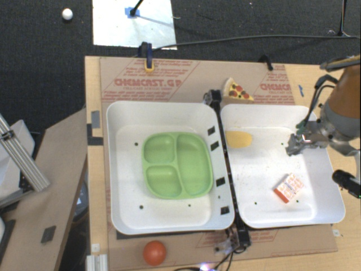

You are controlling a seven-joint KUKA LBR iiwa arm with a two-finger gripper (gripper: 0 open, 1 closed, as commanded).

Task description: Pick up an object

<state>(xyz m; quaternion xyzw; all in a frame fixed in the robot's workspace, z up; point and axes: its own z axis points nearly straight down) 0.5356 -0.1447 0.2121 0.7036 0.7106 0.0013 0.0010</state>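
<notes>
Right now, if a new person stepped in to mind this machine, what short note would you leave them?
Gripper: low over the right bin, near its far right side; whether its fingers are open or shut is not clear, and nothing shows between them.
Right bin: a yellow piece near the far left corner, a small orange and white box toward the near right.
Left bin: a green divided plate.
Outside the bins: a pizza slice toy behind, an orange ball in front.
Done: nothing picked yet.
Left: grasp and lift one object.
</notes>
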